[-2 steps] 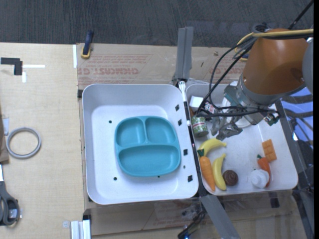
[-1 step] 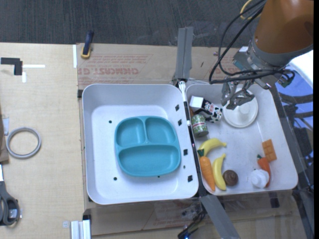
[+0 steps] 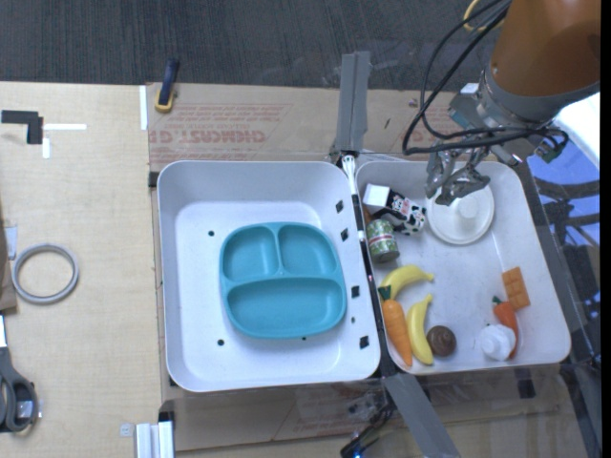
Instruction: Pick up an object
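Observation:
My gripper point(image 3: 456, 181) hangs over the upper part of the right bin point(image 3: 544, 284), its fingers spread just above a white round lid-like dish point(image 3: 462, 218); nothing sits between them. Below and to the left lie a small green can point(image 3: 383, 240), a black-and-white toy cow point(image 3: 408, 212) and a white block point(image 3: 376, 196). Further down are two bananas point(image 3: 410, 278) point(image 3: 421, 327), a carrot point(image 3: 395, 330), a brown ball point(image 3: 441, 340), an orange block point(image 3: 516, 286) and a white-and-orange toy point(image 3: 500, 337).
The left bin point(image 3: 181, 284) holds a teal divided plate point(image 3: 284, 280). A roll of tape point(image 3: 43, 273) and scissors point(image 3: 17, 401) lie on the bench at the left. Cables loop above the wrist at the upper right.

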Robot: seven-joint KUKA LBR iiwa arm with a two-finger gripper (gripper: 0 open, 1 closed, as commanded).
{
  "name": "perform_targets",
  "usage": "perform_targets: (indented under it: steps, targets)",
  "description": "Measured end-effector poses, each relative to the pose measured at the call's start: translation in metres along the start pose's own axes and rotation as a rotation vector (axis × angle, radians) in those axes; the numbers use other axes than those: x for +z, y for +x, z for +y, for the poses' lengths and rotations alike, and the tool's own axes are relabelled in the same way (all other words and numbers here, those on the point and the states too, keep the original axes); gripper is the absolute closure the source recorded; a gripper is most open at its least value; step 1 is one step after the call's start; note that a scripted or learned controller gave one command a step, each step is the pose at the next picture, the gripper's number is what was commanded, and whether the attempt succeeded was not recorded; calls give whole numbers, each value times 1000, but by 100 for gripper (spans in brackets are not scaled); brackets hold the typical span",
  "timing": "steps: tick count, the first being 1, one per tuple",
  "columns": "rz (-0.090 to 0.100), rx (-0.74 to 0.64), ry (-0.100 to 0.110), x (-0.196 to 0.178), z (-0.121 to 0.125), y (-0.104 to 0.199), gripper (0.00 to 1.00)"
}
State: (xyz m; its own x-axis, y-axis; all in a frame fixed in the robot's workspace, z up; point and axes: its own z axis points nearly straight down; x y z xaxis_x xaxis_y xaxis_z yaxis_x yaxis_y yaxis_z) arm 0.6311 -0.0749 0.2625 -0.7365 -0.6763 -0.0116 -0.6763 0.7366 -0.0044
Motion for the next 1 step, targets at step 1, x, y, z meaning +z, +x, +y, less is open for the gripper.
perform_targets:
  steps: [1]
  targets:
    - [-6,4,2,-10,-1,-1,100]
